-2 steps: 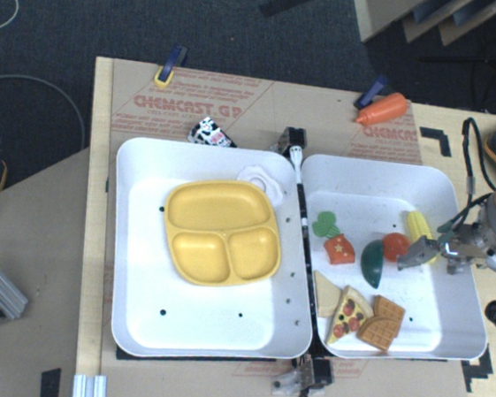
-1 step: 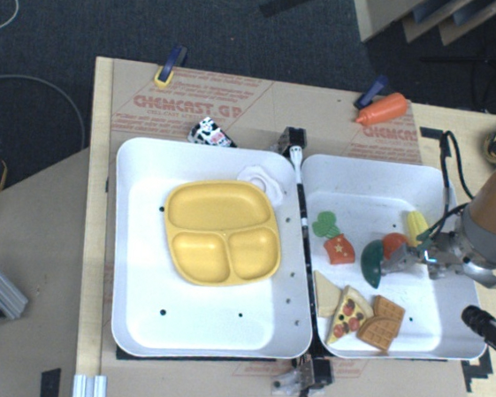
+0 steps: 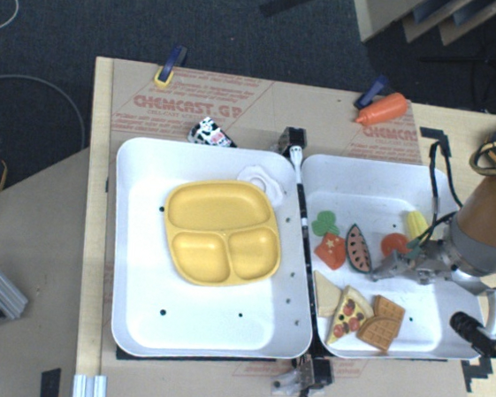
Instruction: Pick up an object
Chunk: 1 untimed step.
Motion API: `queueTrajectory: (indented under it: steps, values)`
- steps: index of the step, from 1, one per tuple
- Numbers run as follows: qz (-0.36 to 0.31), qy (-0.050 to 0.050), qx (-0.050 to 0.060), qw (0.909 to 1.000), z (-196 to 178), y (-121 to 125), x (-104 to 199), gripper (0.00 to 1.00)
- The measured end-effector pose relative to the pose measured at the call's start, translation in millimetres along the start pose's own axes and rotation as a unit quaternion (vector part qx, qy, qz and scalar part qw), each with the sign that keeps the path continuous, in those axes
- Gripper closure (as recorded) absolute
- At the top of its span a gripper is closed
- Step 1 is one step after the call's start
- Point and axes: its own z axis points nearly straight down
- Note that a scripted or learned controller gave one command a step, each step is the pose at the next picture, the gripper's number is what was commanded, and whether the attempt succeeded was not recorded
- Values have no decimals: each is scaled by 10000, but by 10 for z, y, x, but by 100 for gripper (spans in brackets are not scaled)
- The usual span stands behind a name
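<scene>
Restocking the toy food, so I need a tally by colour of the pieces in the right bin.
Red: 3, strawberry, watermelon slice, tomato
Green: 1, leafy piece
Yellow: 1, corn
Tan or brown: 2, pizza slice, waffle
Total: 7

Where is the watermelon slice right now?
The watermelon slice lies in the right bin, near its left side, just right of the strawberry and left of the gripper.

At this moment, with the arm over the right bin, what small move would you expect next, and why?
Probably a short descent onto the red round toy. The gripper sits low in the right white bin just beside it, with nothing visibly between its fingers. The watermelon slice toy lies a little further left, so the red piece looks like the nearest target.
</scene>
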Motion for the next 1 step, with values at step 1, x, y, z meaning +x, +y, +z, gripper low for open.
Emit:
queueTrajectory:
  steps: [1]
  values:
    - [3, -15, -26, 10000, -126, 10, -8, 100]
